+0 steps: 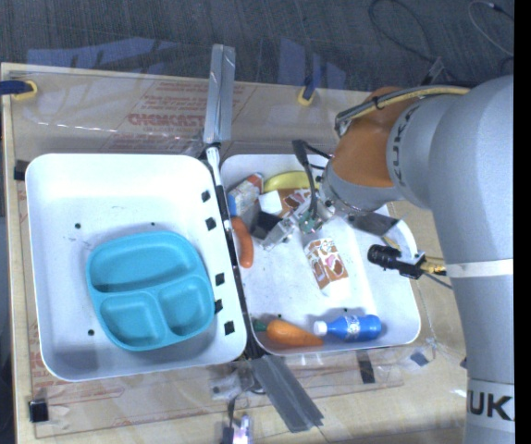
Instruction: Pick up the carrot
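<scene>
The carrot [290, 333], orange with a green stub at its left end, lies along the front wall of the right bin [390, 336]. It lies just left of a blue bottle [351, 326]. My gripper [295, 220] hangs low over the back middle of the right bin, among the items there. It is well behind the carrot and apart from it. Nothing orange shows at its tip.
A banana [289, 181], a small carton [245, 195] and a reddish sausage [244, 244] lie near the gripper. A printed packet [327, 263] lies mid-bin. The left bin [53, 202] holds a blue divided plate [150, 289]. The arm [450, 174] covers the right bin's right side.
</scene>
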Robot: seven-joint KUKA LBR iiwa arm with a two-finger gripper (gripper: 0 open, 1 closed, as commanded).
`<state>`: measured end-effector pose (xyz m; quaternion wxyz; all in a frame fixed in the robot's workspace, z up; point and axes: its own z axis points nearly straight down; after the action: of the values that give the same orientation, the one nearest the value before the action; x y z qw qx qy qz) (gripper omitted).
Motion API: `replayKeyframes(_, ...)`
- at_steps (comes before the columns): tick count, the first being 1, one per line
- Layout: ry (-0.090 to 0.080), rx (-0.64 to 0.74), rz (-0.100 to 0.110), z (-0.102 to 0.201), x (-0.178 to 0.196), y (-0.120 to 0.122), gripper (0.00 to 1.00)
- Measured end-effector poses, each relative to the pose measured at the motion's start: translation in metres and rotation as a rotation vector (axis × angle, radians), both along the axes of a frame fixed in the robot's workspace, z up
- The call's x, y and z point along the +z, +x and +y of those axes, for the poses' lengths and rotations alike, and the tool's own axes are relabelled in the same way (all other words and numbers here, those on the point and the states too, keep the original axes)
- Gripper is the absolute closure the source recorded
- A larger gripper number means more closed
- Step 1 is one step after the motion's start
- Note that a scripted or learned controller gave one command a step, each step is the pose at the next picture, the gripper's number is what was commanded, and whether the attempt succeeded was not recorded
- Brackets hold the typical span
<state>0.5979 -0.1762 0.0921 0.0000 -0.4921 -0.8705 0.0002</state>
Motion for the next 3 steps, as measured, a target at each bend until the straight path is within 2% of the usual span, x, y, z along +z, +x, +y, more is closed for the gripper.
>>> replayKeyframes(1,-0.001,-0.099,-0.002,-0.031,0.111,0.059,0.0)
replayKeyframes(2,0.001,0.096,0.001,0.006,0.112,0.004,0.0)
replayKeyframes(3,0.0,-0.036,0.003,0.006,0.067,-0.07,0.0)
